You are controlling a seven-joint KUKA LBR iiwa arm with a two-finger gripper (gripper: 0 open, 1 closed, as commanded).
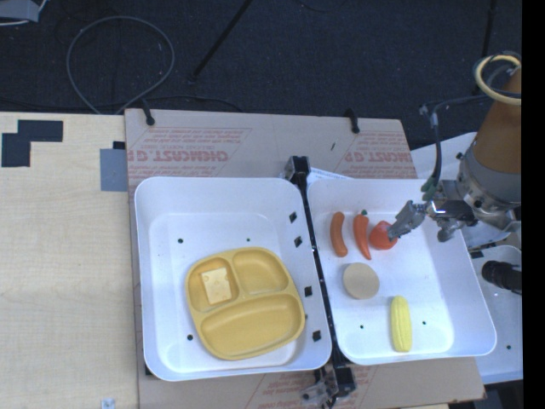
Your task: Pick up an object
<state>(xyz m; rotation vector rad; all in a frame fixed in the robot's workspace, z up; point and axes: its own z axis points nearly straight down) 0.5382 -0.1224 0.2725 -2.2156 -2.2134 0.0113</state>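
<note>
The right bin (460,313) holds several toy foods. An orange sausage (339,233) lies beside a red chili pepper (362,237), and a small red tomato-like piece (381,236) sits right of the pepper. Below them are a beige round cookie (361,280) and a yellow corn cob (400,323). My gripper (426,222) reaches in from the right, low over the bin's upper right part, and stands open. Its left finger (407,219) ends right at the red piece's upper right edge. Nothing shows between the fingers.
The left bin (162,228) carries a yellow divided plate (255,318) with a yellow square slice (216,285) in its upper left section. A black divider (308,254) runs between the bins. Cardboard lies under both bins.
</note>
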